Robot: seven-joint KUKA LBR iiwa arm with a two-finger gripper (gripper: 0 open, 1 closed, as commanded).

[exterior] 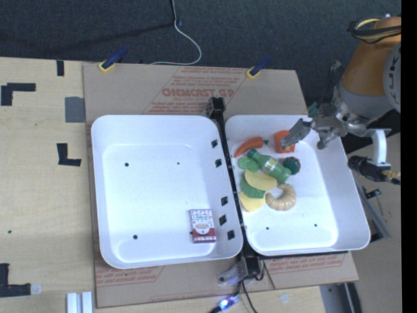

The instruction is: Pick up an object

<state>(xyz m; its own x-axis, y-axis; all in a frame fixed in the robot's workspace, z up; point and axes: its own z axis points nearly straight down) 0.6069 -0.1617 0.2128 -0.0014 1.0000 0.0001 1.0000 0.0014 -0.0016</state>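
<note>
- Camera view: the arm [371, 64] reaches in from the right, and the gripper [311, 130] hangs over the far corner of the right bin [339, 230].
- Finger state: two dark fingers show, one toward the toys and one toward the bin's right wall, with bare white bin floor between them. They stand apart and hold nothing.
- Task items: a cluster of small toy foods lies in the left half of the right bin, near the divider between the bins.
- Contents of the cluster: an orange carrot [249, 146], a red piece [284, 141] just beside the nearer finger, a green bottle [268, 165], a yellow piece [258, 180], and a tan ring-shaped piece [281, 199].
- Left bin [104, 168]: a small flat box [202, 225] with a red printed face lies near its front right corner, well apart from the gripper.
- Handling judgement: the toys look like light, hard, smooth plastic. The rounded ones probably slip or roll under pinch.
- Grasp point: the red piece is nearest; close across its narrow width. The bottle offers a straight body to grip across.
- Risk: the pieces touch one another, so a descending finger may push neighbours aside.
- Surfaces: both bins are glossy white and shallow, seated on brown cardboard [195, 90].
</note>
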